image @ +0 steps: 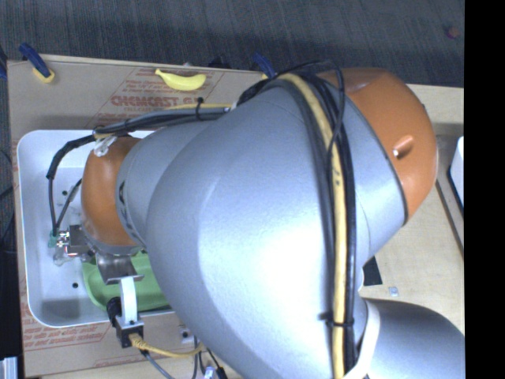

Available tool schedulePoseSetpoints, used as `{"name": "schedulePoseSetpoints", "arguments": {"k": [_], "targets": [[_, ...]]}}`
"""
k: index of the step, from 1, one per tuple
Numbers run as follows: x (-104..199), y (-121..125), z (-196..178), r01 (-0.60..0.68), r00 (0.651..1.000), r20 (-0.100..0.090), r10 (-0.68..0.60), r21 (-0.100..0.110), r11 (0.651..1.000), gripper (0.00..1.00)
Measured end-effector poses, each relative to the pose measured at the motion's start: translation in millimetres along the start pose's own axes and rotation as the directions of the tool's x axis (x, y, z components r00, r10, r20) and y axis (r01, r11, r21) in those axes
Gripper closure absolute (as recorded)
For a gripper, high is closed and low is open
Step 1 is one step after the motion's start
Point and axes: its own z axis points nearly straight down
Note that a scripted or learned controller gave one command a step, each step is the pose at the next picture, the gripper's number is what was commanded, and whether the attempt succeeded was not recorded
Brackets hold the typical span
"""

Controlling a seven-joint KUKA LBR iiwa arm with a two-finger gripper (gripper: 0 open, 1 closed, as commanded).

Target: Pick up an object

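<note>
Camera view: arm (260, 227) hides most of left bin (35, 212) from you; green object (99, 287) beneath wrist; claw opening, grasp: cannot tell.

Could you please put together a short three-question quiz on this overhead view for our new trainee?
1. True or false: the yellow banana-shaped object lies inside the white bin.
2. What colour is the object seen in the bin beneath the arm's wrist? A) red B) green C) blue
3. Fill in: the bin sits on a sheet of brown ____ with red print.

Key
1. False: it lies on the cardboard beyond the bin's far rim.
2. B.
3. cardboard.
</note>
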Motion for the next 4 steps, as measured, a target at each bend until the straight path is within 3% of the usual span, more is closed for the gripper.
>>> {"name": "schedulePoseSetpoints", "arguments": {"k": [1,2,3,4], "targets": [[2.5,-1.4,-8.8,0.009,1.000,-0.001,-0.009,0.008,1.000,1.00],[1.2,-0.5,-9.1,0.008,1.000,0.001,-0.008,0.006,1.000,0.00],[3.8,-1.2,-18.8,0.014,1.000,-0.002,-0.014,0.009,1.000,1.00],[2.2,-0.3,-19.4,0.014,1.000,0.001,-0.014,0.008,1.000,0.00]]}}
